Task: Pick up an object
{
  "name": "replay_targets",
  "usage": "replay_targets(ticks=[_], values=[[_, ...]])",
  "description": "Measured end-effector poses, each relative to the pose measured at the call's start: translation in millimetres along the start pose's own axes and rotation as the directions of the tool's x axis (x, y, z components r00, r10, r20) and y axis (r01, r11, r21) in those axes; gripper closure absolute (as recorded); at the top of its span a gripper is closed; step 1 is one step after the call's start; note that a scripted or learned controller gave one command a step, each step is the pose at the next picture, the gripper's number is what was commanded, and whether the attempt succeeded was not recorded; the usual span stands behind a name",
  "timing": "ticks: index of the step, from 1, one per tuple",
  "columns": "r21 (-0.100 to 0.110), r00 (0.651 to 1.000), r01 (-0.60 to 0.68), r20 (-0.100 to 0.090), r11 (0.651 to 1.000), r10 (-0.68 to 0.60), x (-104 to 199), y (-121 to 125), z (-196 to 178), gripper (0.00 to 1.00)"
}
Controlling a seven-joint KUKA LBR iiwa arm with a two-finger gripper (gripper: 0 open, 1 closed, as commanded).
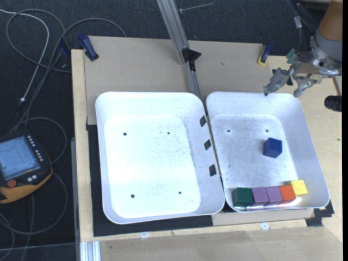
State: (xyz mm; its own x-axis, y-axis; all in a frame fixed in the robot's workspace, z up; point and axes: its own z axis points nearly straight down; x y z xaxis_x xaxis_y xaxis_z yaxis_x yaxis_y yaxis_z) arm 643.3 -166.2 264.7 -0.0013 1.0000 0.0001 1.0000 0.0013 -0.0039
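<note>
A blue cube [272, 147] lies alone near the middle of the right bin [231, 105]. Along that bin's near edge runs a row of blocks: green [243, 196], purple [260, 195], a second purple [274, 194], orange [287, 192] and yellow [299, 187]. My gripper [284, 91] hangs above the right bin's far right corner, well behind the blue cube. Its two fingers are spread apart with nothing between them.
The left bin [111, 110] sits beside the right one, with black clips [207, 144] along their shared edge. A metal pole [174, 26] slants up behind the bins. Blue clamps [87, 47] hold the board's far corners. A pendant [19, 162] and cables lie off to the left.
</note>
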Motion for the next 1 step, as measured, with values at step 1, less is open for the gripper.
replay_targets(ticks=[1], values=[[0.007, 1.000, -0.004, -0.002, 1.000, 0.004, -32.7, -39.2, 114.1, 0.00]])
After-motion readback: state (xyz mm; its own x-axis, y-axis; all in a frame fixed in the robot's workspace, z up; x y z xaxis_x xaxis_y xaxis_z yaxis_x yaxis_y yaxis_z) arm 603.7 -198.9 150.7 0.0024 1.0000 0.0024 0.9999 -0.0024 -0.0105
